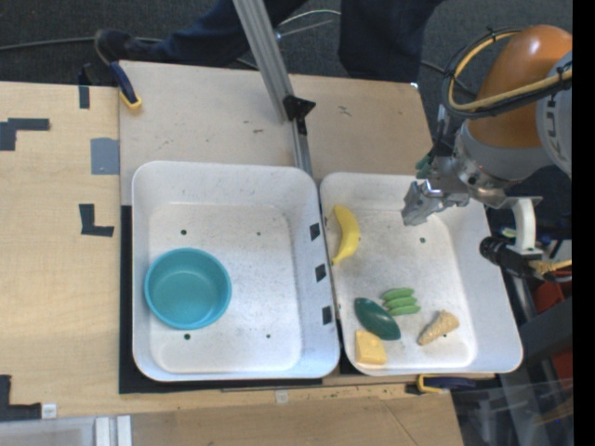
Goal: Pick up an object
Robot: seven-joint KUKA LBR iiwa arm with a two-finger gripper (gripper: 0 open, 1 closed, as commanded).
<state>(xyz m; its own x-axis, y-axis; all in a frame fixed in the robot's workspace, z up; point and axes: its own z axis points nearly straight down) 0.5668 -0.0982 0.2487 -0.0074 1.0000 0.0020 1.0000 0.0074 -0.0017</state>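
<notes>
Camera view: my end effector [416, 207], jaw state I cannot tell, hangs over the right bin's [483, 277] far end, near the banana [346, 233] — likely light, stiff, slick; I'd pinch mid-curve.

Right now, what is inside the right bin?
The right bin holds a banana, a green pea pod, a dark green leaf-shaped piece, a yellow block and a tan cone. The gripper hangs over its far edge and covers some floor there.
</notes>
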